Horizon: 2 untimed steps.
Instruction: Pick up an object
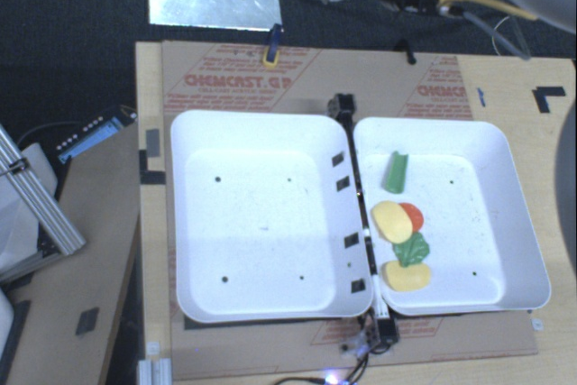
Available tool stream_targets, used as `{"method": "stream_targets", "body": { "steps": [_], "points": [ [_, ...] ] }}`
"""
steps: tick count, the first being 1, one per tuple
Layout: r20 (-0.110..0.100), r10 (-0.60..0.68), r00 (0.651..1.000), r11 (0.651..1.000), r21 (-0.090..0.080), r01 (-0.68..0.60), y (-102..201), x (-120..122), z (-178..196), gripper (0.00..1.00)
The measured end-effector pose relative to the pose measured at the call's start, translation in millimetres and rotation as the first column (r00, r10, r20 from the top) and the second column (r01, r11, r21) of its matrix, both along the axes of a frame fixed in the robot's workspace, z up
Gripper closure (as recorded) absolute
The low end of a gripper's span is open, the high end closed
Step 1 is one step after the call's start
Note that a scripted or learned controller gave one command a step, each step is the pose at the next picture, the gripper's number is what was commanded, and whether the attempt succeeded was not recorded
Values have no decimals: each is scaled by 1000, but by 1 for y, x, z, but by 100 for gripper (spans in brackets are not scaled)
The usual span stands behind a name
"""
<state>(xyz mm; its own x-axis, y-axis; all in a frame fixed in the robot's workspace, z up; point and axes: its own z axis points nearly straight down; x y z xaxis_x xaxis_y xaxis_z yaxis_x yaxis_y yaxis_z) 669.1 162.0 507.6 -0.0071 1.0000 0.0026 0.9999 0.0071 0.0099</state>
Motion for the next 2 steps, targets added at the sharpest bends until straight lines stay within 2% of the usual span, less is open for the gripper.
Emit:
{"method": "stream_targets", "body": {
  "steps": [1, 2],
  "points": [
    [-13, -14, 1000, 1000, -5, 14, -104, -1, -58, 100],
    [-15, -2, 1000, 1000, -2, 2, -70, -63, -99, 100]
  ]
}}
